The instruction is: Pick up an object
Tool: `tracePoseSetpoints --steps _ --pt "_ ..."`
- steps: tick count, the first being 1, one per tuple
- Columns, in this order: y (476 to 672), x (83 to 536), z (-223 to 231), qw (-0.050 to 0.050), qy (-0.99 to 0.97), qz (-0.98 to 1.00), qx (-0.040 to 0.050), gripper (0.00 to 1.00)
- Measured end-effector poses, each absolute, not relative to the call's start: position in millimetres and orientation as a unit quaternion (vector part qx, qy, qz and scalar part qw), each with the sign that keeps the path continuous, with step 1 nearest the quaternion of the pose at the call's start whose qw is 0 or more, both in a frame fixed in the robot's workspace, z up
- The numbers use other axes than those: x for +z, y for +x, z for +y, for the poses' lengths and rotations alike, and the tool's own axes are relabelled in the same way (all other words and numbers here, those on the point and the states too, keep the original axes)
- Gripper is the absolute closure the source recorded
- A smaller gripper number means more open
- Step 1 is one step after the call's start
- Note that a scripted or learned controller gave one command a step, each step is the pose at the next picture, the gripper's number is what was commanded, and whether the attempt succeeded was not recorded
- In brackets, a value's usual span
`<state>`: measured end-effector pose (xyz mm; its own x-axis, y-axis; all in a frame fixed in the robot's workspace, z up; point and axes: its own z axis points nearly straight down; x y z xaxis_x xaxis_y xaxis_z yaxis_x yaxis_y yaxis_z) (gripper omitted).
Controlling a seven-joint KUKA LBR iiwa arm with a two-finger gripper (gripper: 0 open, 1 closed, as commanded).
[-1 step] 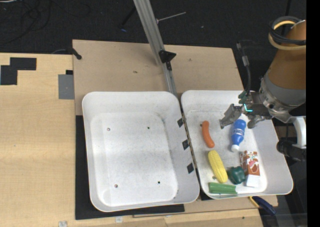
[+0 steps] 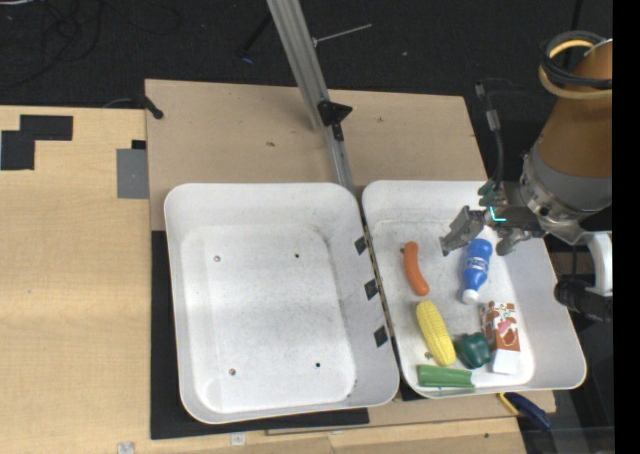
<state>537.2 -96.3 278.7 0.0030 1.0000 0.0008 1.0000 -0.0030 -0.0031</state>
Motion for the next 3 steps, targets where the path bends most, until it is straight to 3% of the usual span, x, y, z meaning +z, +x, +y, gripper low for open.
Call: tracePoseSetpoints --steps 3 --pt "542.9 111.7 -105.1 0.004 -0.708 -0.707 0.0025 0.00"
